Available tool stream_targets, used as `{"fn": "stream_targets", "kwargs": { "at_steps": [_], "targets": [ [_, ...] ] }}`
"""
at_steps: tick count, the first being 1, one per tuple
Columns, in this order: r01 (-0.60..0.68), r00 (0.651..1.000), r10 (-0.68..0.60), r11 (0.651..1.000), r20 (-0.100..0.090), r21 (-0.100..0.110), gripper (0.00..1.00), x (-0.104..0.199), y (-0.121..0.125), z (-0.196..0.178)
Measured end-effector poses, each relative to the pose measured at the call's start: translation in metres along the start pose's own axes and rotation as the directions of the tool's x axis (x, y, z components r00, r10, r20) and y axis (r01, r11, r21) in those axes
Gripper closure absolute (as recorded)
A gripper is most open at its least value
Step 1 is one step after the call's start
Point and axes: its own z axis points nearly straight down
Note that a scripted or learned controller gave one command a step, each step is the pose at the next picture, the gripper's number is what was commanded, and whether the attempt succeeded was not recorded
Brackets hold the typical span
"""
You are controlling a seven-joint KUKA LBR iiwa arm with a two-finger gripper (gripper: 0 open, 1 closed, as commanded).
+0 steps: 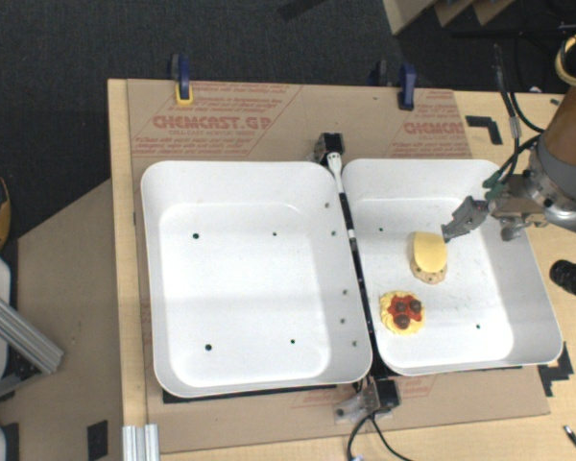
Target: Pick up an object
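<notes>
In the right bin (490, 349) lie two objects. A pale yellow rounded piece with a brownish base (429, 257) rests near the bin's middle. A small yellow tart topped with red berries (402, 312) lies just below and to the left of it, near the bin's left wall. My gripper (478, 230) hangs over the bin's upper right part, open with nothing between its fingers. Its left finger (460, 221) points down-left and ends just above and to the right of the yellow piece, apart from it.
The left bin (173, 257) stands beside the right one, their walls meeting along a dark seam (348, 248). Both sit on a cardboard sheet (221, 118) clamped at the back. Cables (514, 113) run by the arm at the right.
</notes>
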Motion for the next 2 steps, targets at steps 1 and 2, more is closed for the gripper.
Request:
{"fn": "stream_targets", "kwargs": {
  "at_steps": [1,2],
  "targets": [
    [-0.002,1.0,0.002,1.0,-0.002,0.007,0.0,-0.001,0.006,0.173],
    [0.003,1.0,-0.003,1.0,0.001,-0.004,0.0,0.014,0.047,0.165]
  ]
}}
